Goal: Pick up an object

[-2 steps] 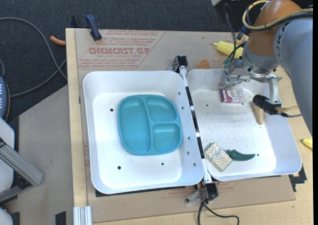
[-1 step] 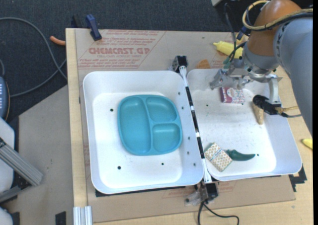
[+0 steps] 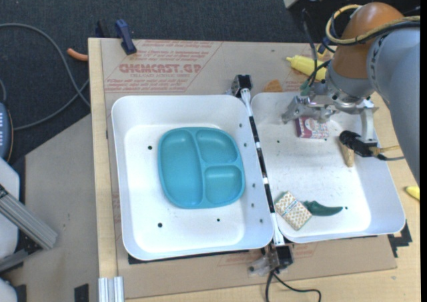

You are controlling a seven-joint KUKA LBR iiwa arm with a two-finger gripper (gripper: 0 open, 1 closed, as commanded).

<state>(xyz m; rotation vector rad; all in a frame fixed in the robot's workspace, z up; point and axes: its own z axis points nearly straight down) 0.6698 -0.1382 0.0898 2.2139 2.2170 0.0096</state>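
one pink packet (image 3: 311,127) lies just at six o'clock of the gripper (image 3: 312,109), nearly under it; finger spread i cannot tell.

two white bins (image 3: 133,227), one teal plate (image 3: 200,166) — four small objects (image 3: 293,211)

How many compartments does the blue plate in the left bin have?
3. The blue plate has one tall compartment along its left side, one at upper right, and one at lower right. None seem hidden.

Glossy plastic teal plate (image 3: 200,167); smooth white plastic bins (image 3: 127,161).
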